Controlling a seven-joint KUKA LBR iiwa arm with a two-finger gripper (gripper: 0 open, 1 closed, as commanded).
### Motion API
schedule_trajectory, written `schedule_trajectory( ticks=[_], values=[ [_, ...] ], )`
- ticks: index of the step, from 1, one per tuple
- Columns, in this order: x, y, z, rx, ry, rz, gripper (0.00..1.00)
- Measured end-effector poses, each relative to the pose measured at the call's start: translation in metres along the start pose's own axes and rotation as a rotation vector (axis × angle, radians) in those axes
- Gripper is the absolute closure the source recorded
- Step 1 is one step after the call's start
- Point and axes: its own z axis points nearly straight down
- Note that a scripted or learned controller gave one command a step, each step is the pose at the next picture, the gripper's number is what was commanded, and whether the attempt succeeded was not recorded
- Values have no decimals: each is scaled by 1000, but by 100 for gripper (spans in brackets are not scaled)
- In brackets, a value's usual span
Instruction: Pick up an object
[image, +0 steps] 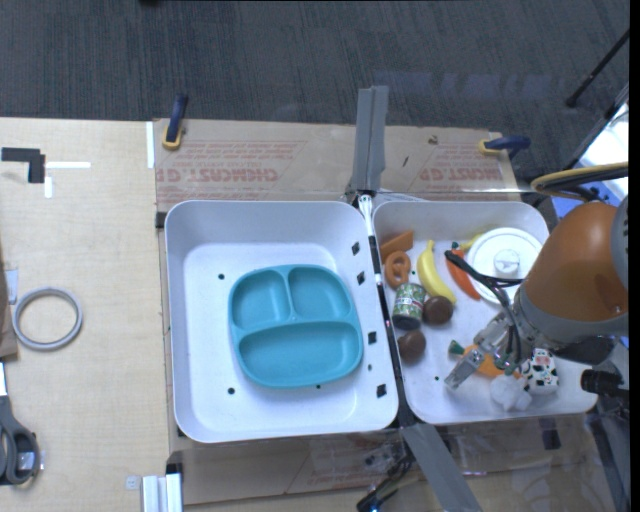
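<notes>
Reaching into the right bin (415, 395), your hand (468, 368) sits low over the white floor, and nothing is lifted yet, so the whole pick is left to do. Whether it's wide or narrow, you cannot tell from here. Nearest candidate is the small orange piece (487, 364), touching the hand at its 3 o'clock, with the brown ball (411, 345) at 10 o'clock.

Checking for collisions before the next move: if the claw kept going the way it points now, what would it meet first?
The claw points down and toward the view's left, low over the right bin's floor. It would probably meet that bare floor first. The brown ball sits slightly off that line; depth is unclear.
</notes>
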Motion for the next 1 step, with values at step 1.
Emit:
schedule_trajectory(
  ticks=[1],
  values=[
    [-39,54,-1,-1,-2,62,0]
  ],
)
